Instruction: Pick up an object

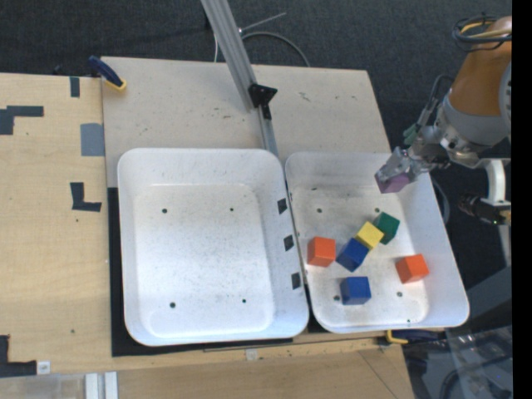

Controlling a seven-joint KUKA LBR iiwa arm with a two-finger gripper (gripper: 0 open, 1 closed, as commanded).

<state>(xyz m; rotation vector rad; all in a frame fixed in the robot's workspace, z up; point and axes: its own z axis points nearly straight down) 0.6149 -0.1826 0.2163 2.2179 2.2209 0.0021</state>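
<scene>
the gripper (pixel 397 173) hovers over the right bin's (pixel 440 223) far corner with a purple block (pixel 394 181) seemingly pinched at its fingertips, so i'd lift straight and slowly, staying off the rim and the coloured cubes (pixel 359 252) lying loose below.

Speckled, matt white plastic bins (pixel 199 165) on a scuffed pale wood bench (pixel 324 106) — dark carpet-like floor (pixel 100 15) behind.

Robotics lab: plywood bench (pixel 208 115), white bins (pixel 133 173), taped markers (pixel 91 138).
</scene>
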